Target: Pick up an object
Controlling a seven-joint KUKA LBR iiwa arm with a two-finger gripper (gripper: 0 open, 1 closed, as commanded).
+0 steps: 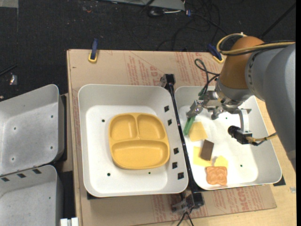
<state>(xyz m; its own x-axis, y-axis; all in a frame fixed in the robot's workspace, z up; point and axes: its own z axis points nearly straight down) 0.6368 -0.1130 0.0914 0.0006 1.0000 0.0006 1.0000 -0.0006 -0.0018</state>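
Note:
My gripper [205, 112] hangs low over the far left part of the right bin [263, 166]. It is open, with bare bin floor between its fingers. Just below its left finger [194, 110] lies a green stick-shaped piece [189, 125], leaning against a pale yellow wedge [198, 132]. Nearer the front lie a brown block [206, 150] on a yellow slab [199, 159], a small yellow piece [220, 162] and an orange-pink waffle-like square [216, 175]. Nothing is held.
The left bin [91, 173] holds a yellow divided plate [139, 141]. A black divider with clips [176, 131] runs between the bins. The arm's grey body and orange band [237, 65] hang over the right bin's far right side.

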